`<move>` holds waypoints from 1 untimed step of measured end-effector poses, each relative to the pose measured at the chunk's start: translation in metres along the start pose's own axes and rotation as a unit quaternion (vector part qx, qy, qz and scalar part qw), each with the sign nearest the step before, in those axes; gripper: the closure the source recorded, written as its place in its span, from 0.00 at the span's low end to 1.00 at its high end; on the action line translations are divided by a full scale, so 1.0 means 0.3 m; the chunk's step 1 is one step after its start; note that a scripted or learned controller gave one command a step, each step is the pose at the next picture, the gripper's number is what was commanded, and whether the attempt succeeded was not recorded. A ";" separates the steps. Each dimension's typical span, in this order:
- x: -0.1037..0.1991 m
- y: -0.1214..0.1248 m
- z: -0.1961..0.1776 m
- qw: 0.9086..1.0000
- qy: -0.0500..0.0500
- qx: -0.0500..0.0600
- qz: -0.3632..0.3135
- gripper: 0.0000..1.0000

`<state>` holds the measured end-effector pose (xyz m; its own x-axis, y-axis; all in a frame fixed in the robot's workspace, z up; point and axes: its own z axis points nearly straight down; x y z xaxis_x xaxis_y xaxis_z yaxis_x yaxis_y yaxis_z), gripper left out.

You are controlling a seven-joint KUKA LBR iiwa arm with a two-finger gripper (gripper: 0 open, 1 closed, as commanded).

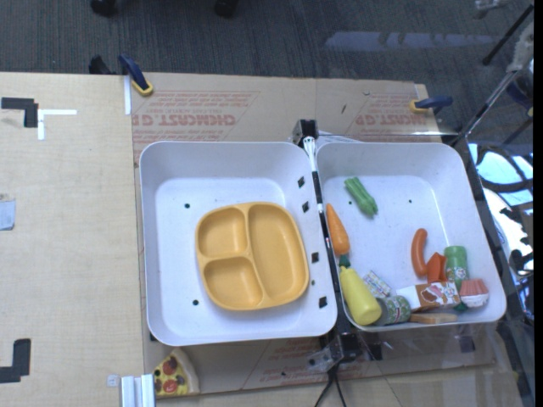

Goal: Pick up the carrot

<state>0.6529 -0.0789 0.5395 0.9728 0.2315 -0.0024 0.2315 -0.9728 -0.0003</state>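
In the right bin (pixel 386 147), hard against its left wall, you will see the carrot (pixel 338 231) lying long-ways with its green top pointing down at a yellow bottle (pixel 359 300) just beside it. It sits so close to the wall that you may have little room on that side, so I think a grab from above, along the wall, would be best. You cannot tell how the pincer stands, or if it has hold of anything.
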 end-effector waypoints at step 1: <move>0.003 -0.069 0.001 1.000 -0.001 0.000 0.017 0.00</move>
<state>0.6491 -0.0587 0.5394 0.9801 0.1983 -0.0037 0.1983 -0.9801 0.0002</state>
